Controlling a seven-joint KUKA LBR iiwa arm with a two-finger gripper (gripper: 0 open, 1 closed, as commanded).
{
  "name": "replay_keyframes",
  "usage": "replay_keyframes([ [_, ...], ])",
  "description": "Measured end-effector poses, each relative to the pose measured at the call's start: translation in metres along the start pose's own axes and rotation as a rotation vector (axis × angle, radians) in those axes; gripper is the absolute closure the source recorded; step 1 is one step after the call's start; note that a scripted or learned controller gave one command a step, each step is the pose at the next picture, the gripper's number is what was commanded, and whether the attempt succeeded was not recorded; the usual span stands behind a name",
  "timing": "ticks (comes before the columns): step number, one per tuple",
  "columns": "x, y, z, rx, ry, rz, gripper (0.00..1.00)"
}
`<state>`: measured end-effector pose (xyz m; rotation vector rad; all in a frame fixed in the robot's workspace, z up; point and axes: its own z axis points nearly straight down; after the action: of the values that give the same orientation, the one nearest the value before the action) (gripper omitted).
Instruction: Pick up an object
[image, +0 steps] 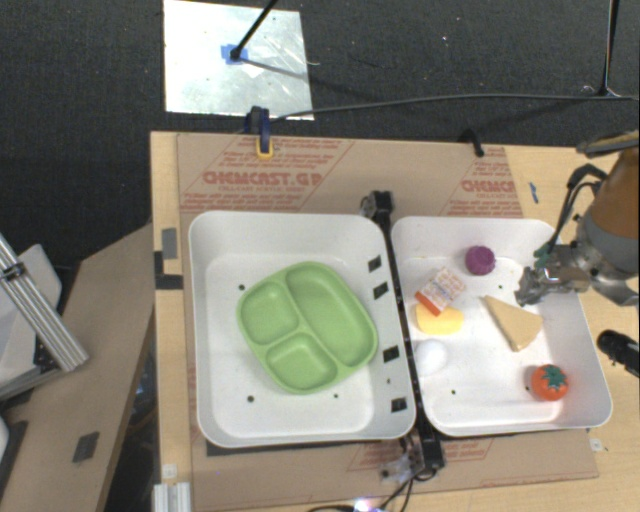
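At the frame's right edge, the grey two-finger gripper (530, 287) hangs over the right white bin (596, 400); whether it is spread or closed I cannot tell. Just below it lies a tan cheese-like wedge (515, 322). Left of that sit a yellow lump (439, 321) and a red-and-white printed packet (440, 290) (lettering illegible). The cardboard underlay (300, 170) reads "CHEMCAST GP".

Right bin (470, 425): crowded. Purple ball (481, 260) near far wall; red-and-white packet (440, 290) and yellow piece (438, 320) close to the divider; white ball (430, 355) below them. Tan wedge (513, 322) mid-bin, just beside the hand (533, 287). Orange fruit (547, 381) at near-right corner. Open floor between fruit and white ball. Left bin (215, 300): green tray (305, 326) takes the centre; margins clear.
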<state>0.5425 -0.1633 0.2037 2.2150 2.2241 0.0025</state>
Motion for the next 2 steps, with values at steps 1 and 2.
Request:
replay_keyframes([
  [1,0.055,0.021,0.003,0.0,0.003,-0.006,1.0],
  [2,0.108,0.025,-0.009,0.0,0.003,-0.006,1.0],
])
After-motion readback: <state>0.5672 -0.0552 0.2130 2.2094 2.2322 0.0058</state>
